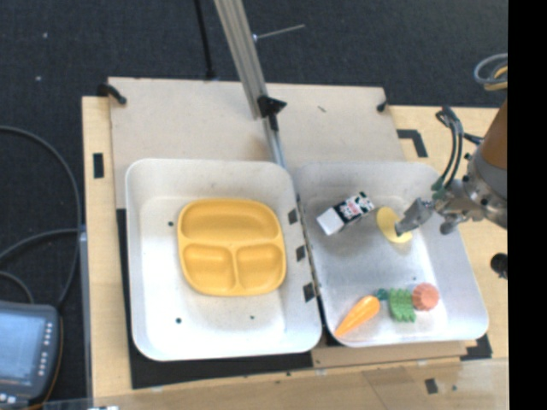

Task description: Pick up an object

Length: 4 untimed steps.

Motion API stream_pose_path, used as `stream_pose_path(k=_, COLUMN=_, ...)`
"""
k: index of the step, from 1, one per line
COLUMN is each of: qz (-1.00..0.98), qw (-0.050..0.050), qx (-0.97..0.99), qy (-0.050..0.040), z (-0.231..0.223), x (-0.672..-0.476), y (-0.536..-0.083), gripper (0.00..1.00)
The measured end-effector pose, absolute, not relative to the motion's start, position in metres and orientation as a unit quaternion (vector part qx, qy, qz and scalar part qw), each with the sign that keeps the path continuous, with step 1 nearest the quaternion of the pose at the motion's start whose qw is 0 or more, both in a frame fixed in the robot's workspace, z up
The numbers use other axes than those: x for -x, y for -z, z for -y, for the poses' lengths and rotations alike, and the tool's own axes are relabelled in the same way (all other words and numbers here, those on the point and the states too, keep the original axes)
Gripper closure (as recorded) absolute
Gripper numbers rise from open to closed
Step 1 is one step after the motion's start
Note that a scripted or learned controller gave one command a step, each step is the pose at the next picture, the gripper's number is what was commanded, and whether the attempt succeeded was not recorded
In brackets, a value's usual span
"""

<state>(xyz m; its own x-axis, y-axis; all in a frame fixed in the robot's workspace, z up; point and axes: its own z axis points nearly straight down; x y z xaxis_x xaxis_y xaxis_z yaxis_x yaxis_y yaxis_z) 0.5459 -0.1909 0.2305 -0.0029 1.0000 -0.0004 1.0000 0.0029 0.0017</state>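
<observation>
In the right bin (444, 314) lie a small black-and-white carton (346, 213), a pale yellow round piece (393, 225), an orange carrot (359, 313), a green block (401, 305) and a reddish-pink ball (426, 296). My gripper (432, 219) hangs over the bin's right side, just right of the yellow piece. Its fingers stand apart, open, with nothing between them. The left fingertip (413, 218) is at the yellow piece's right edge; whether it touches I cannot tell.
A yellow divided plate (231, 246) fills the middle of the left bin (149, 314). A slanted aluminium post (244, 45) rises behind the bins. Cables (453, 143) hang by the arm at the right.
</observation>
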Motion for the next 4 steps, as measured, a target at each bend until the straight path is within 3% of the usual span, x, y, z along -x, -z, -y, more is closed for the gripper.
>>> stream_pose_path(k=1, qz=-0.708, qw=0.001, qx=-0.706, qy=-0.0007, z=0.191, x=-0.546, y=-0.231, gripper=0.00)
stream_pose_path(k=3, qz=-0.707, qw=-0.001, qx=-0.708, qy=0.0015, z=0.180, x=-0.530, y=-0.124, gripper=0.00)
stream_pose_path(k=4, qz=-0.706, qw=0.000, qx=-0.708, qy=0.0009, z=0.181, x=-0.530, y=-0.100, gripper=0.00)
